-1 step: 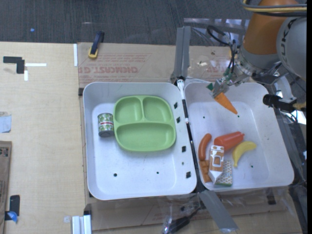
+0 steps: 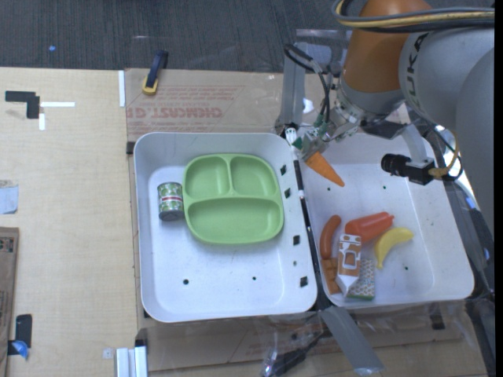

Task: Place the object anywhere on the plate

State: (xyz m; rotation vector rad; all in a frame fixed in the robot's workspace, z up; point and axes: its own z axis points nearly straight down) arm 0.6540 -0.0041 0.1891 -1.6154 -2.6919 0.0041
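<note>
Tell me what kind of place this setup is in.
Probably a robotics lab or test bench, not a kitchen. A grey arm with an orange band reaches over two white bins on a wooden bench; toy food such as a carrot and a banana lies beside a green divided plate.

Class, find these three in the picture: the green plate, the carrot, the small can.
green plate (image 2: 233, 218), camera view, its large front compartment.
carrot (image 2: 326, 170), camera view, middle of its orange body.
small can (image 2: 170, 201), camera view, its labelled side.

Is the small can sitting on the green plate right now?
No. The small green-labelled tin can stands on the left white bin's floor, beside the green divided plastic plate.
</note>
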